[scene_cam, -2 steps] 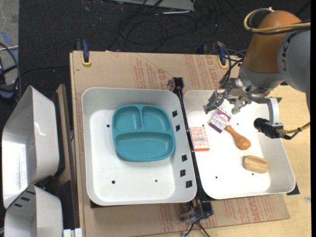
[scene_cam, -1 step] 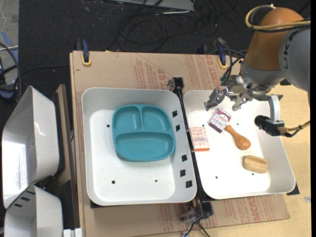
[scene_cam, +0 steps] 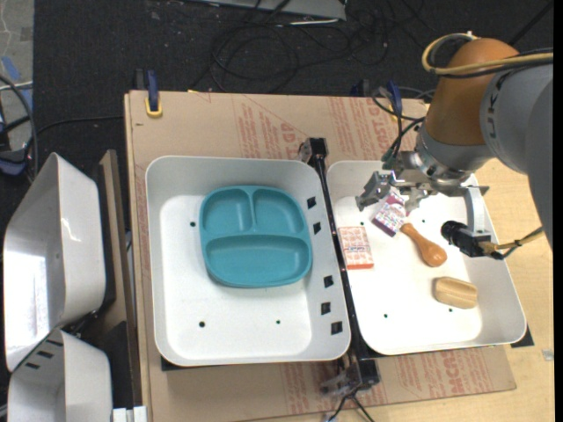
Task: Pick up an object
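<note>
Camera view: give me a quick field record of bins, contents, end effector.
left bin: teal divided plate
right bin: red-and-white box, purple-and-white packet, wooden spoon, tan block
end effector: over the right bin's far part, close above the packet
held object: cannot tell

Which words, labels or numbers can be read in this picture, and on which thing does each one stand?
Nothing can be quoted with certainty.
Cardboard sheet: large red letters, partly covered, too blurred to read.
Red-and-white card in the right bin: print too small to read.
Purple-and-white packet: print too blurred to read.
</note>
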You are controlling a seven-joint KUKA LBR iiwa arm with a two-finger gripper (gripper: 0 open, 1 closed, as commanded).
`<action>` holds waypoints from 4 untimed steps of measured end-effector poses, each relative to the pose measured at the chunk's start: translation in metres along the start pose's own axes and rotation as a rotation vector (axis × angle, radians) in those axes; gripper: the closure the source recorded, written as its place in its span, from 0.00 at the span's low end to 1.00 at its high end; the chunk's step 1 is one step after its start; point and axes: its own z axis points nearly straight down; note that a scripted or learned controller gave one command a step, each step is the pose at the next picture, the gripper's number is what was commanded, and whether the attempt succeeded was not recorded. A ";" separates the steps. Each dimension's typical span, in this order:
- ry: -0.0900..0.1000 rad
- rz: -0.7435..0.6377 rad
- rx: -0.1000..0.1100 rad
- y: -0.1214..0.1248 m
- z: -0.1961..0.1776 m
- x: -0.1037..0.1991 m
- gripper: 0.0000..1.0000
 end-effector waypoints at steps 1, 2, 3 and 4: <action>0.000 0.001 0.000 0.008 0.051 -0.005 0.00; -0.004 0.001 -0.009 0.011 0.070 -0.006 0.00; -0.009 0.001 -0.023 0.014 0.056 -0.008 1.00; -0.001 0.001 -0.009 0.012 -0.006 -0.013 1.00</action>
